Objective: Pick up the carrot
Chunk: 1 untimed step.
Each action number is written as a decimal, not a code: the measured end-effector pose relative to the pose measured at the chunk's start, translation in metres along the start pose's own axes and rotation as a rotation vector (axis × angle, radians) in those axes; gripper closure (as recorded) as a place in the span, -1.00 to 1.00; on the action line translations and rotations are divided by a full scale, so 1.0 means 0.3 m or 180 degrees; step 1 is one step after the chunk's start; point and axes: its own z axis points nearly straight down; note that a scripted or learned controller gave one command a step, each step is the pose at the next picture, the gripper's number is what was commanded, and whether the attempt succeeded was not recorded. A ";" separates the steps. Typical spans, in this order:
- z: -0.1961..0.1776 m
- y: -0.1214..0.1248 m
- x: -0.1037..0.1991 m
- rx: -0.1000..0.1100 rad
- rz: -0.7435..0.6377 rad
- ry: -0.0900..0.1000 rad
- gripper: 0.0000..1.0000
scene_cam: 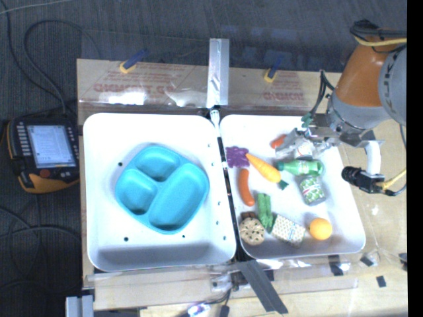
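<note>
The carrot (264, 168) is orange with a green tip and lies at a slant in the upper middle of the right bin (350, 207). My gripper (295, 144) hangs low over the bin's upper part, up and to the right of the carrot and apart from it. A small red piece (279, 140) lies right by the gripper's left side. Just below the gripper, a green bottle (301, 167) rests on its side, to the right of the carrot.
Near the carrot are a purple toy (236, 155), an orange-red sausage (245, 185), a green vegetable (264, 210), a can (311, 189), a cookie (251, 230), a patterned box (289, 228) and an orange (320, 228). The left bin (99, 230) holds a blue divided plate (162, 187).
</note>
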 end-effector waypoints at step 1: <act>0.351 -0.021 0.068 -0.0035 -0.0950 -0.0014 -1.00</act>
